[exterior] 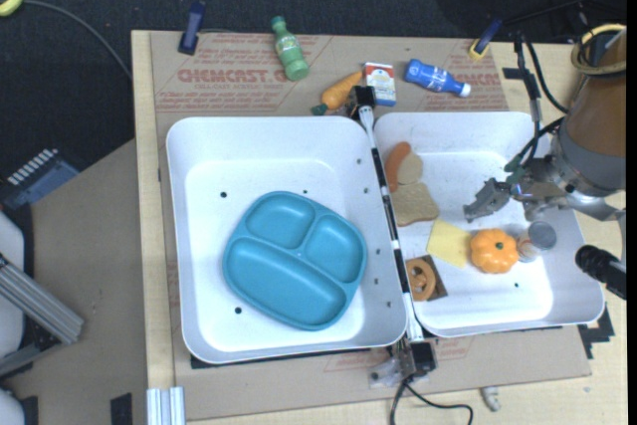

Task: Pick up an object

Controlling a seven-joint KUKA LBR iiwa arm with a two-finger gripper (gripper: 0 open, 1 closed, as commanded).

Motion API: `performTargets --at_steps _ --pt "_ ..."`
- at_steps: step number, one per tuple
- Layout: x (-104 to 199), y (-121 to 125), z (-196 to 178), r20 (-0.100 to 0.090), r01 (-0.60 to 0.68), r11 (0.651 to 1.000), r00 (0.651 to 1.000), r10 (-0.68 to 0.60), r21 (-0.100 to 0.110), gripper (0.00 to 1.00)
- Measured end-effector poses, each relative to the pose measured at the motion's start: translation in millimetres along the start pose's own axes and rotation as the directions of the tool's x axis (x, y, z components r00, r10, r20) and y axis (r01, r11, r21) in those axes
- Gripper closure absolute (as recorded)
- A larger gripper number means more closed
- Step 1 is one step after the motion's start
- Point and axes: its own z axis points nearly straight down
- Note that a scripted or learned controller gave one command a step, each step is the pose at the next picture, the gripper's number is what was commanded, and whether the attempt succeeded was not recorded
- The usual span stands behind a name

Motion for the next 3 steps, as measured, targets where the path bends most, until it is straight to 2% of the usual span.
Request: performTargets --at_steps 1,2,3 --pt "-21.6 -8.1 112.1 0.012 -0.001 1.000 1.000 0.002 -0.022 0.00" --pt "-38.2 -29.4 130.6 0.000 -0.001 1.000 1.000 0.001 0.001 0.00" --pt "-12.3 33.9 130.1 0.000 0.001 1.000 1.000 -0.001 -0.001 0.00"
